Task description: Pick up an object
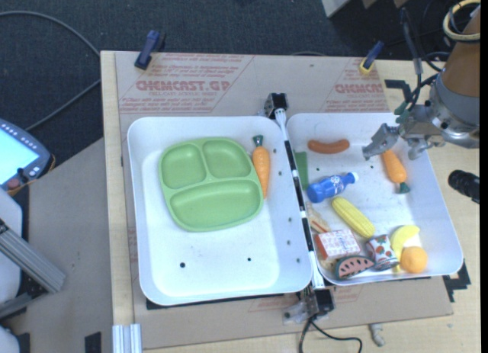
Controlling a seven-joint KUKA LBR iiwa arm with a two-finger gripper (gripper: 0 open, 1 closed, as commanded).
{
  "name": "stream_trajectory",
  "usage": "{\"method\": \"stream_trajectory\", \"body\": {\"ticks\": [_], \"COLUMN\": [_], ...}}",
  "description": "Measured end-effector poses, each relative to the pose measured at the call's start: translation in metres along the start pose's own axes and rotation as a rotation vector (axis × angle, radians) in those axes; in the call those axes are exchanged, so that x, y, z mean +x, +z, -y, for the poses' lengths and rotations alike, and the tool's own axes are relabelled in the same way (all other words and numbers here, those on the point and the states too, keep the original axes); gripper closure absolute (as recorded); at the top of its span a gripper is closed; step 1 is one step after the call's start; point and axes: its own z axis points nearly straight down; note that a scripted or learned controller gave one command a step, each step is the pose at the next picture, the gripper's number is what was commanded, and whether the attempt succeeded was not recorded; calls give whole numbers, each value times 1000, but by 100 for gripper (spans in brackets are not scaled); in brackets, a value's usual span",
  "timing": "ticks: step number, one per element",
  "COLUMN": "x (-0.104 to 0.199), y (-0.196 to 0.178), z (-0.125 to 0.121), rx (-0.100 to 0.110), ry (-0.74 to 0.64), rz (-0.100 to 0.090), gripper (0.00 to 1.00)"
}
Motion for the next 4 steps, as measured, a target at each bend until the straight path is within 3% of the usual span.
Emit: {"method": "stream_trajectory", "body": {"ticks": [1, 2, 3, 4], "x": [35, 46, 47, 92], "y": [130, 153, 143, 55], "z": [42, 69, 68, 42], "rx": [3, 0, -1, -2], "ry": [1, 3, 2, -1], "rz": [-1, 2, 2, -1], "gripper": [0, 0, 100, 100]}}
